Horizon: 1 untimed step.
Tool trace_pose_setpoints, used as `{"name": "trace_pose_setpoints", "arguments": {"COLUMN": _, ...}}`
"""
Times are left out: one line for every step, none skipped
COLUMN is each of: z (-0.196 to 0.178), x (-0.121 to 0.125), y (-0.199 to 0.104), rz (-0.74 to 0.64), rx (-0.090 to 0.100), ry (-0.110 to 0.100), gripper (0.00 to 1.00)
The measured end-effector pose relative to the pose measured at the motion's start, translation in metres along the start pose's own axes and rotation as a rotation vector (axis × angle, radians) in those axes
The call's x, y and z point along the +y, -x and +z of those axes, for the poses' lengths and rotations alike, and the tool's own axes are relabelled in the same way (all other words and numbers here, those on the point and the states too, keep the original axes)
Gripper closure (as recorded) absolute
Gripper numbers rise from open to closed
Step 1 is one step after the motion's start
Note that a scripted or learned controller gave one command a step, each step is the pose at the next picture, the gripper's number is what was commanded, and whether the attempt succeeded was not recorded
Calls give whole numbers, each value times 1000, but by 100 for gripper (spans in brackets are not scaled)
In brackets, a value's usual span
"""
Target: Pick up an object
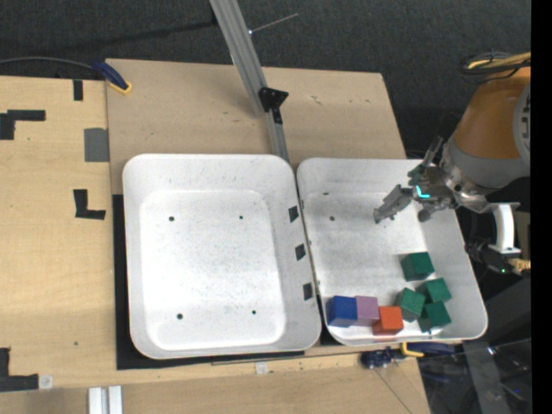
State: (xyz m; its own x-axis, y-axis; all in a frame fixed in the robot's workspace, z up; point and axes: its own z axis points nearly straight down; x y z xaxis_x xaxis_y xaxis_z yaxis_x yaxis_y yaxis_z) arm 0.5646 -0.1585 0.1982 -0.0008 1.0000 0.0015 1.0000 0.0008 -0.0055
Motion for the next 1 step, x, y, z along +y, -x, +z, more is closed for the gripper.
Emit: {"name": "trace_pose_setpoints", "arguments": {"z": -2, "x": 1, "y": 0, "rz": -1, "rx": -1, "ry": 4, "gripper": 0}}
